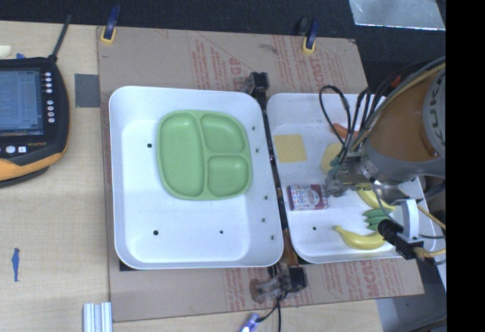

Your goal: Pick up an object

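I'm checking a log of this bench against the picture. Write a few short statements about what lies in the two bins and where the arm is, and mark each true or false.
1. The green divided plate lies in the left bin. True.
2. A banana lies in the right bin. True.
3. The pale yellow square sits on the green plate. False: it lies in the right bin.
4. The arm is over the left bin. False: it is over the right bin.
5. The small red and white packet lies in the right bin near the wall between the bins. True.
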`<state>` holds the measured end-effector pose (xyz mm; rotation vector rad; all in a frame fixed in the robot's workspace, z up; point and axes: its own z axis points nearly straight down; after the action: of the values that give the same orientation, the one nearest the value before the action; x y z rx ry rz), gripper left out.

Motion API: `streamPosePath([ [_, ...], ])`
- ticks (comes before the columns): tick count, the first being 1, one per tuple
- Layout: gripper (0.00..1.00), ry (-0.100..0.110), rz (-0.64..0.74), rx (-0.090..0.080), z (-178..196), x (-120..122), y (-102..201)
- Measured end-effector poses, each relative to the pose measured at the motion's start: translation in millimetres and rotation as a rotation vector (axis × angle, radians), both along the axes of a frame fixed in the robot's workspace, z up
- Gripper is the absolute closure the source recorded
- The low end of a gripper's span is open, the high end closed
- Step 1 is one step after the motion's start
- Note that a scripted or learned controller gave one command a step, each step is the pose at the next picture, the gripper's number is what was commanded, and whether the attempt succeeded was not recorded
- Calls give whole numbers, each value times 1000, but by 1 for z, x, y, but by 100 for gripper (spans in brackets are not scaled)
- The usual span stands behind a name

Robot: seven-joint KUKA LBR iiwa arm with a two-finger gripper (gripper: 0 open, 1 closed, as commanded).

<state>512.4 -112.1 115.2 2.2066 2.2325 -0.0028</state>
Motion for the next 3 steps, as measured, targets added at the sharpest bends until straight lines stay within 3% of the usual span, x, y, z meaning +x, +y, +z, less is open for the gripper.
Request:
streamPosePath([
  [1, 0, 0, 0, 0, 0, 0, 0],
  [2, 0, 0, -5, 3, -21, 20, -2],
  [3, 100, 0, -3, 5, -10, 21, -1],
])
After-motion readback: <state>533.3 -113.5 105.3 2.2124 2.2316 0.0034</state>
